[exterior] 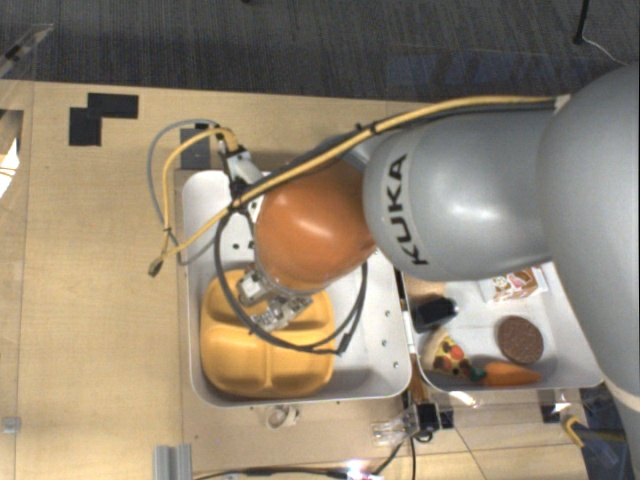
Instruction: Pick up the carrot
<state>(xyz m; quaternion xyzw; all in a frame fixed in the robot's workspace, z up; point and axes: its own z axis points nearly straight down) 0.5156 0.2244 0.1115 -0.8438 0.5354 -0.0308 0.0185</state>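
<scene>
Two white bins [395, 388]. One yellow block [225, 358], one carrot [510, 373], one brown disc [521, 339]. One black object [435, 313], one packet [515, 285].

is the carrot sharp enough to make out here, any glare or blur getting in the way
In the camera view the carrot is small but readable, orange against the right bin, lit evenly without glare. The arm carries a soft highlight on its grey shell and looks slightly blurred from closeness. The gripper sits in shade above the yellow object in the left bin.
</scene>
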